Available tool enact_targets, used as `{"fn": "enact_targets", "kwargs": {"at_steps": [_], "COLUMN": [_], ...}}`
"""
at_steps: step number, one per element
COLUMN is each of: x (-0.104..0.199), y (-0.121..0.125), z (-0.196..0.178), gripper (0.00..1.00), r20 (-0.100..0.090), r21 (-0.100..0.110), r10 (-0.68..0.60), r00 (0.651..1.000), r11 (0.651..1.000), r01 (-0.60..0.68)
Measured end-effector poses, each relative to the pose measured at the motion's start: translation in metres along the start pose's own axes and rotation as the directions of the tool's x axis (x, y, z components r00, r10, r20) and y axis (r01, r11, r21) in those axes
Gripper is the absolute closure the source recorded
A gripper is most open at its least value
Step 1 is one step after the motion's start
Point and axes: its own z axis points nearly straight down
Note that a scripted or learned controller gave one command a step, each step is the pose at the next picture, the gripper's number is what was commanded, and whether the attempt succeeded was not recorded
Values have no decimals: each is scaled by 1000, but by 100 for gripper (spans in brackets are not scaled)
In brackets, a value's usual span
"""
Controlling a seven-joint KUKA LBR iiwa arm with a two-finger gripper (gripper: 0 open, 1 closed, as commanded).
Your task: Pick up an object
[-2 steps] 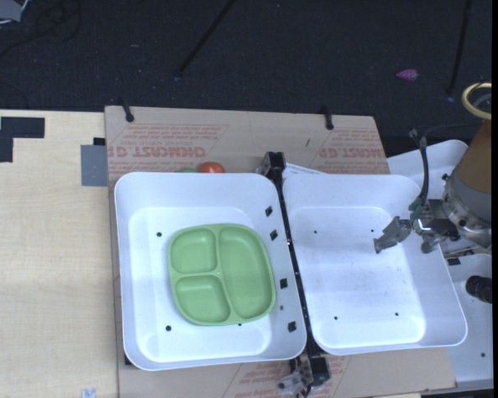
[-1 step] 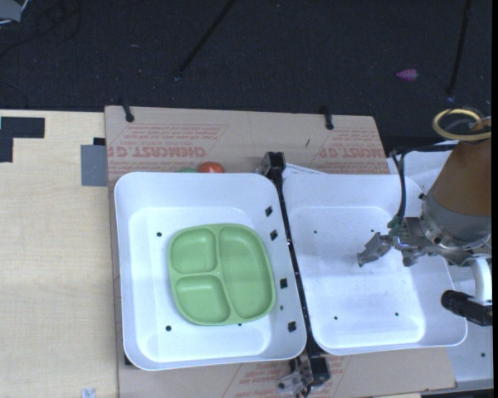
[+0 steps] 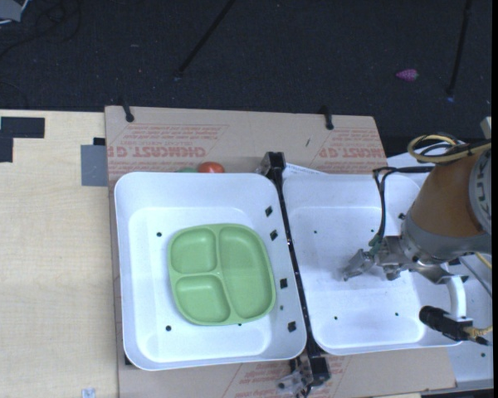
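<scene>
Gripper (image 3: 358, 265) hangs low over the right bin (image 3: 340, 197), close to the white floor near the middle of it. It is small and grey in this view, and it is too blurry to tell how far open it is. Nothing can be seen in its hold. The arm (image 3: 450, 222) comes in from the right side, with its orange band (image 3: 442, 196) just above the wrist.

The green plate (image 3: 222, 274) lies flat in the left bin (image 3: 141, 201). It has three parts: two small ones on the left and one long one on the right. It sits near the middle of that bin, a bit toward the front. The plate is well apart from the gripper, with the black strip (image 3: 284, 239) where the two bins meet running between them.

Both bins sit side by side on a sheet of brown cardboard (image 3: 232, 139) with red letters on it. Behind the left bin, right by its back rim, a small red round thing (image 3: 210, 168) rests on the cardboard. It may be a toy tomato, but most of it is hidden by the rim. The cardboard lies on a pale wooden bench (image 3: 41, 264).
</scene>
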Motion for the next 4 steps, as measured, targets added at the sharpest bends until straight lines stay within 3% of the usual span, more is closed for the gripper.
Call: {"fn": "enact_targets", "kwargs": {"at_steps": [1,4], "x": [-2,-16], "y": [1,-2], "z": [-14,-151], "gripper": [100,100], "r20": [1,4], "r21": [-4,-12], "r10": [5,-2], "r00": [1000,1000], "r11": [1000,1000], "r01": [-5,2]}}
